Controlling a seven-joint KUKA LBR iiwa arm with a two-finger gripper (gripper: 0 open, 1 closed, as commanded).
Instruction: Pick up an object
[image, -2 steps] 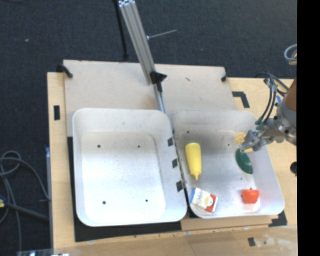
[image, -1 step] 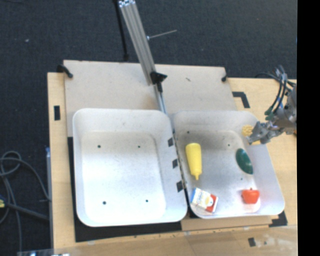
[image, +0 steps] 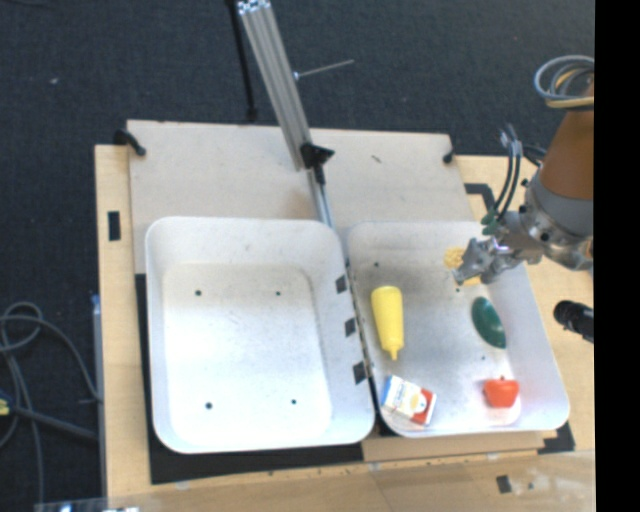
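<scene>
Four things lie in the right bin, and the gripper, grip unclear from here, hovers mid-right above a small yellow object; I'd drop straight, centred, before closing.

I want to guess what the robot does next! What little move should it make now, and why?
Probably a short drop straight down. The gripper hangs at the far right end of the right bin, right by a small yellow object, so that looks like the nearest pick. The green object, yellow mustard bottle, orange-red object and small carton lie farther off.
</scene>
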